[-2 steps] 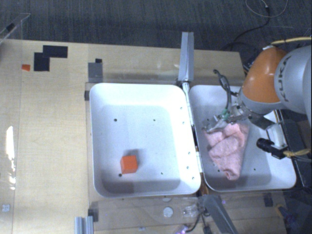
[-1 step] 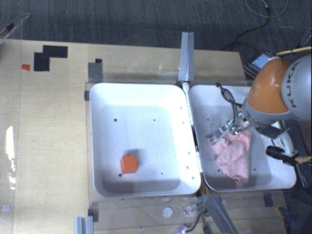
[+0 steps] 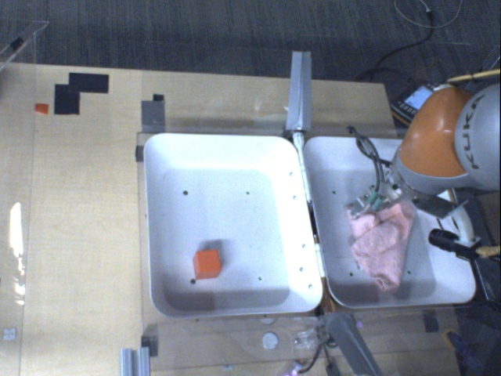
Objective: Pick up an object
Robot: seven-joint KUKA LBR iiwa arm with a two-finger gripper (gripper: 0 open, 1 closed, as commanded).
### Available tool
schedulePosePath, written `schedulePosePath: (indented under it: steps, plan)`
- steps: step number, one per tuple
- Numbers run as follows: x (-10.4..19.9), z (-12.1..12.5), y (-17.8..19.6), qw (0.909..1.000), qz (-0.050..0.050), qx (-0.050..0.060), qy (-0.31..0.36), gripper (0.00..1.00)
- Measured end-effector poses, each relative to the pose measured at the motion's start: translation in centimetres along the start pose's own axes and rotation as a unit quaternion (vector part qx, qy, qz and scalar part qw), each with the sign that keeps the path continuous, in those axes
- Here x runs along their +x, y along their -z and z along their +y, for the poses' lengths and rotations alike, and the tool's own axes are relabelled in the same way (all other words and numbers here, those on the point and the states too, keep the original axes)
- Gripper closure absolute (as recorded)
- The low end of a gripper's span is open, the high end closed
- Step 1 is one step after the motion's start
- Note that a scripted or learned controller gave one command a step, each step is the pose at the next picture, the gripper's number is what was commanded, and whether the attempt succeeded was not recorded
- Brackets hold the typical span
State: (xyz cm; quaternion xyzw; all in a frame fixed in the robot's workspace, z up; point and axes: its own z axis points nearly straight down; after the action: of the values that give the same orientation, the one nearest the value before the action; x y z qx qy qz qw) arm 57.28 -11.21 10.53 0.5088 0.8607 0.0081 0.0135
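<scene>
**Reaching for the pink cloth in the right bin**

Reaching in from the right, the arm (image 3: 450, 139) has its gripper (image 3: 374, 202) low over the right bin (image 3: 337, 159), at the upper edge of a crumpled pink cloth (image 3: 381, 241). The cloth lies in the middle of that bin, stretching toward its near edge. The gripper's tip sits right where the cloth's top corner bunches up, so the step in hand looks like the grasp itself, or the last of the descent onto it. Whether the gripper is released or clenched cannot be told here, since metal and cable crowd the tip; nor can it be told that any cloth is caught.

The arm is folded steeply downward, its orange band over the bin's far right corner and the wrist pointing down and toward the divider between the two bins.

The left bin (image 3: 156, 210) carries a small orange block (image 3: 207, 264) near its near edge, left of centre, well apart from the gripper.

The next move probably calls for a firm pinch on the bunched fabric, then a straight lift high enough for the hanging cloth to leave the bin floor. Soft fabric may slip out.
</scene>
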Motion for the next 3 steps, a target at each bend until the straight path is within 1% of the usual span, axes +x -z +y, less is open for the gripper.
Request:
schedulePosePath:
  steps: [1, 2, 3]
  plan:
    - [-0.1, 0.4, 1.2, 1.0000, -0.003, -0.004, 0.000, 1.00]
    - [-0.1, 0.4, 1.2, 1.0000, -0.003, -0.004, 0.000, 0.00]
    - [-0.3, 0.2, -1.6, 0.9997, 0.003, 0.008, 0.022, 0.00]
